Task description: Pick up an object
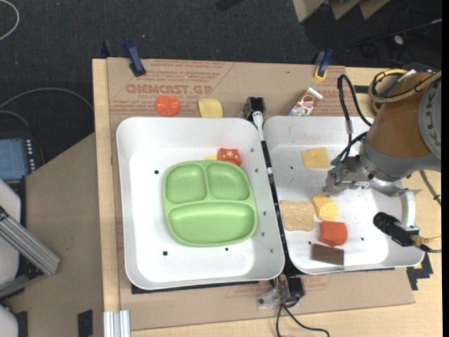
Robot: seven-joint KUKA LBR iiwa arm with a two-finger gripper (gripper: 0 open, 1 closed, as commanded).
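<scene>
The arm is reaching in from the right, and its gripper is hanging low over the middle of the right bin. Whether it is spread or pressed together cannot be told from up here, and nothing is showing between its tips. Just near and left of it, a small yellow block is lying on the bin floor, touching a slice of bread on its left. An orange-red block is sitting just nearer, with a brown block beside the near rim. Farther back, a pale yellow square is lying alone. Over in the left bin, a green divided plate is resting in the middle, a red block touching its far edge.
</scene>
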